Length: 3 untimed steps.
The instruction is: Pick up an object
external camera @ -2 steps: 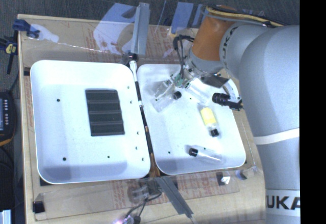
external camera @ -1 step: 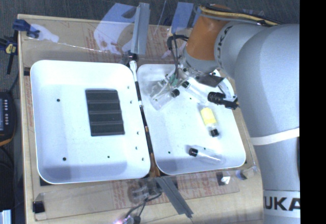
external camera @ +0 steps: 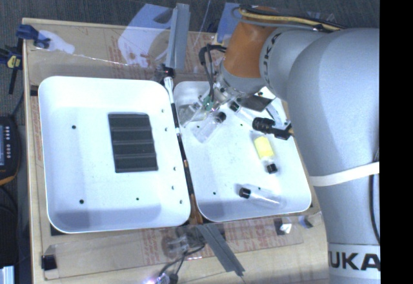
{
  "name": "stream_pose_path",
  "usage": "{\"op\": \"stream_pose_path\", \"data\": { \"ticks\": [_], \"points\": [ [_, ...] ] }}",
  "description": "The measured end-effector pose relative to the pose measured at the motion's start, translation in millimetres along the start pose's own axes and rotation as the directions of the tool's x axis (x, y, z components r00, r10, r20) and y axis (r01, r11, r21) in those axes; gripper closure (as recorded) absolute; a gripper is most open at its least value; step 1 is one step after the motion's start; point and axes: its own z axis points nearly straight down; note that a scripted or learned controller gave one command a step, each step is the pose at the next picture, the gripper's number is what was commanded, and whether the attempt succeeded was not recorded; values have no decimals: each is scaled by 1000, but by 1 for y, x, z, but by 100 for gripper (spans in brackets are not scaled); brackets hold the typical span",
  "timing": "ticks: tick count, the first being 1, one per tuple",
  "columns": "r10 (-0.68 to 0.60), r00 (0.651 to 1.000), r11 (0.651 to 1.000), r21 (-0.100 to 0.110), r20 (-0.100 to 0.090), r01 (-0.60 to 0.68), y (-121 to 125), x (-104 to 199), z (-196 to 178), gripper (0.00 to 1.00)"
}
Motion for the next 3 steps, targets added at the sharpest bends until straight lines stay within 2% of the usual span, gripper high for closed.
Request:
{"op": "stream_pose_path", "data": {
  "ticks": [1, 2, 3],
  "points": [
    [-18, 1000, 1000, 2, -8, 18, -39, -55, 2, 0],
    [8, 1000, 1000, 6, -11, -7, -23, -30, 4, 0],
    [-11, 1000, 1000, 14, 4, 11, -1, 5, 4, 0]
  ]
}}
